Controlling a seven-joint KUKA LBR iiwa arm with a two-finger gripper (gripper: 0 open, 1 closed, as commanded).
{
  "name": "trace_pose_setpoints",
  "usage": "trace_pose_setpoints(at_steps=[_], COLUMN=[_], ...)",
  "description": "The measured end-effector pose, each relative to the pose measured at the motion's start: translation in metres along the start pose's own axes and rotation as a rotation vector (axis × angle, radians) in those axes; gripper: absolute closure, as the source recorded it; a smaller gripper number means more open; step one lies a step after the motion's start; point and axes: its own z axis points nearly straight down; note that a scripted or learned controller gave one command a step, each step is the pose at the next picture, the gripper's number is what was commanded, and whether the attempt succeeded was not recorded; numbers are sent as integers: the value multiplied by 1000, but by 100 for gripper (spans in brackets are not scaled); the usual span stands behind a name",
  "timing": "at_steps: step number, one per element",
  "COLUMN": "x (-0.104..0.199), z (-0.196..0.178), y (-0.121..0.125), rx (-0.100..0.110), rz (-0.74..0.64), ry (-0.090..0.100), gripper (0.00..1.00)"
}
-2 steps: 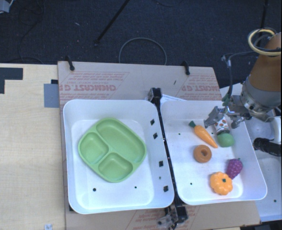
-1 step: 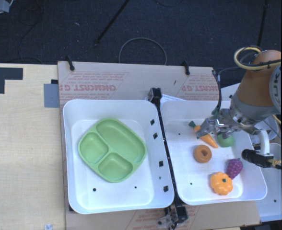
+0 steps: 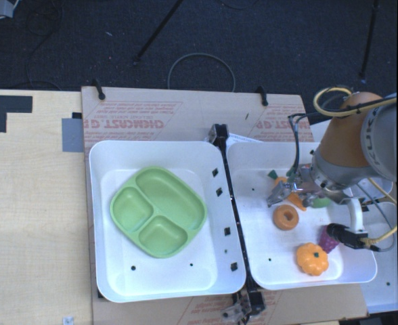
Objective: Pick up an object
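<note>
In the right bin (image 3: 253, 249), my pincer (image 3: 285, 193) hangs low near the back half, and whether it stands apart or together I cannot tell from this slant. Just below it lies an orange ring-shaped doughnut toy (image 3: 285, 217), an orange bit (image 3: 296, 201) shows right beside its tip, and further toward the front right sit an orange pumpkin (image 3: 312, 258) and a purple thing (image 3: 332, 238). Well away to my pincer's left, the other bin (image 3: 107, 263) bears a green divided plate (image 3: 158, 210)
</note>
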Motion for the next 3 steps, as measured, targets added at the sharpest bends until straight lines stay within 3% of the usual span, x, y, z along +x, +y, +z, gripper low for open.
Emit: trace_pose_setpoints(at_steps=[1, 2, 3], x=[-2, -1, -11], z=[13, 6, -48], y=[3, 0, -1], rx=[-16, -4, -10], rz=[3, 6, 2], ry=[-9, -1, -3], gripper=[0, 100, 100])
